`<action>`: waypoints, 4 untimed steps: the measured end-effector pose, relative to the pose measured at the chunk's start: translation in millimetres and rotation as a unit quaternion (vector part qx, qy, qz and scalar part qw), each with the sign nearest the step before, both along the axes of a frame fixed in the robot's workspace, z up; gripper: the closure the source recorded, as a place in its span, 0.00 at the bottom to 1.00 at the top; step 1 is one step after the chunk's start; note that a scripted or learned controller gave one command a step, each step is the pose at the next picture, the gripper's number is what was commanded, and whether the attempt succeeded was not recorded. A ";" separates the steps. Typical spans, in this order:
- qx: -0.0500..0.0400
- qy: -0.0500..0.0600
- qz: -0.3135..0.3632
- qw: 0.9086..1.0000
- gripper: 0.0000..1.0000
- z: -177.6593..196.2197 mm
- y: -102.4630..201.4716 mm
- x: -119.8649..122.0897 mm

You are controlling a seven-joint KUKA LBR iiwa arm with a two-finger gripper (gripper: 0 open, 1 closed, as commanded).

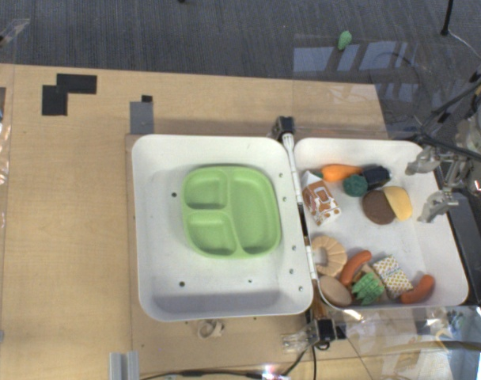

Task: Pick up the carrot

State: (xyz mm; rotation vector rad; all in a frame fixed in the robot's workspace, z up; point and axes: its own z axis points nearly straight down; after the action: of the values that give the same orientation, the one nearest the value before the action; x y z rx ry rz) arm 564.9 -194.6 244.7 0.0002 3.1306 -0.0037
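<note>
The carrot [340, 172] is a short orange piece lying at the back of the right bin [430, 252], near its left wall, with a dark green toy [354, 185] touching its right end. My gripper [429, 184] hovers at the right bin's right rim, well to the right of the carrot. Its two metal fingers [423, 163] stand apart and open, with nothing between them.
A dark item [376, 174], a brown and yellow piece [387, 204] and a small carton [320, 199] lie around the carrot. Sausages, a leafy green toy and bread pieces crowd the bin's front [367, 279]. The left bin [157, 283] holds a green divided plate [229, 212].
</note>
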 end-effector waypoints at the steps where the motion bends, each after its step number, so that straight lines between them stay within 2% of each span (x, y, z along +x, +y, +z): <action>1: -0.001 -0.001 0.157 0.988 0.00 -29.2 -10.5 22.7; 2: -0.003 -0.001 0.308 0.951 0.00 -25.9 -10.3 19.4; 3: -0.003 0.001 0.438 0.899 0.00 -67.3 -9.2 34.5; 4: -0.003 -0.002 0.281 0.960 0.00 -123.8 -9.5 68.3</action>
State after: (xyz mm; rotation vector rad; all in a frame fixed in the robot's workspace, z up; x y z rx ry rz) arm 633.3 -204.1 120.9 -0.8798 3.0004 -0.0066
